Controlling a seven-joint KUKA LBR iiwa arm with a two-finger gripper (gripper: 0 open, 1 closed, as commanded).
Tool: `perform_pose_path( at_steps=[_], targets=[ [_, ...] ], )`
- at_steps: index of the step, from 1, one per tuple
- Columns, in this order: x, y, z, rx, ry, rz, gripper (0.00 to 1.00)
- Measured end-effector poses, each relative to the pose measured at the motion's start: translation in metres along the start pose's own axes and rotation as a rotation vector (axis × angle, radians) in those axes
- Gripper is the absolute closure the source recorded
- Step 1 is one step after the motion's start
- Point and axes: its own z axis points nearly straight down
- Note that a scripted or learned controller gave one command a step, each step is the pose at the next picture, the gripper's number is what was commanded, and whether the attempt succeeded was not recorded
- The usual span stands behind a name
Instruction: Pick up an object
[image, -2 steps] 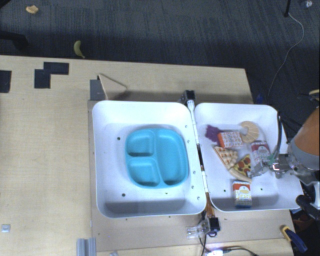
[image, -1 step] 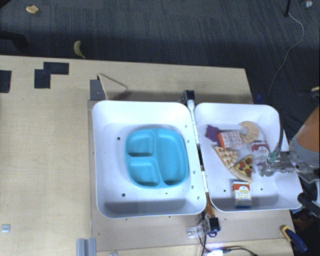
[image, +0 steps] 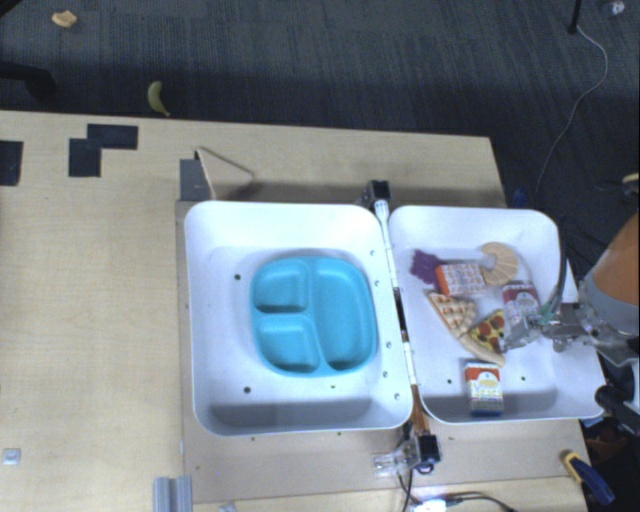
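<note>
Pizza-slice toy (image: 489, 332), the flat plastic wedge with red and yellow toppings, looks like the likeliest target to me, since it sits in the right-hand shallow white bin (image: 540, 232) right under the claw. From where I'm standing this is the reach-and-close step: the grey two-finger gripper (image: 527, 328) hangs low over the right side of that bin, tips just beside the slice's right edge, maybe touching it. I honestly can't tell how the claw stands, the see-through finger parts blur into the clutter, so no clue if it's pinching anything.

Rest of the pile: a tan waffle-patterned wedge (image: 451, 312) touching the slice's left side, a small red-and-white carton (image: 461, 277) above that, a purple block (image: 426, 265), a round beige cookie-looking piece (image: 502, 261). A little orange-and-blue juice box (image: 485, 388) stands apart near the front wall.

Next move, I'd guess, needs the tips straddling the slice squarely before a lift, since flat stuff slips easily. The blue divided plastic tray (image: 313, 313) lies in the left bin (image: 215, 300), well apart.
</note>
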Motion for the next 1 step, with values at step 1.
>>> perform_pose_path(
  at_steps=[1],
  targets=[
    [0.1179, -0.0016, 0.0207, -0.011, -0.001, 0.001, 0.00]
  ],
)
